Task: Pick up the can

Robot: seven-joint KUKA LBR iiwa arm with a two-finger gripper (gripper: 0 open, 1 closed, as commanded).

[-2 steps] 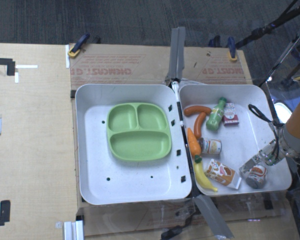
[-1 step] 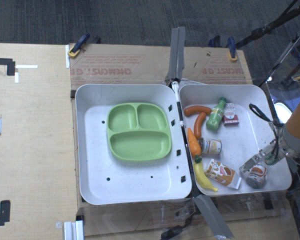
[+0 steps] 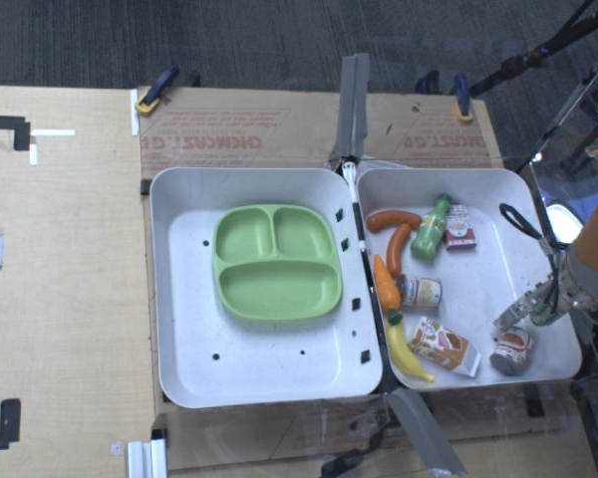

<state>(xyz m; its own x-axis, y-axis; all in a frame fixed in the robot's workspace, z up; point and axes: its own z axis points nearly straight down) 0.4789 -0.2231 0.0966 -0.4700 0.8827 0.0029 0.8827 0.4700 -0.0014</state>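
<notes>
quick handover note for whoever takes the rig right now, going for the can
Gripper: low in the right white bin, just above-left of the can; finger state not readable, nothing visibly held.
Small metal can with red-and-white label: lying on its side in the bin's near right corner, beside the orange-and-white carton.
Done: approach to the can.
Left: grasp and lift the can.

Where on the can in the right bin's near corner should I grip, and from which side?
Grip the can across its round body, coming down from above. It appears to lie tipped in the corner of the right bin, so the bin walls likely block a side approach. The gripper hovers just beside it; the juice carton lies apart.
</notes>
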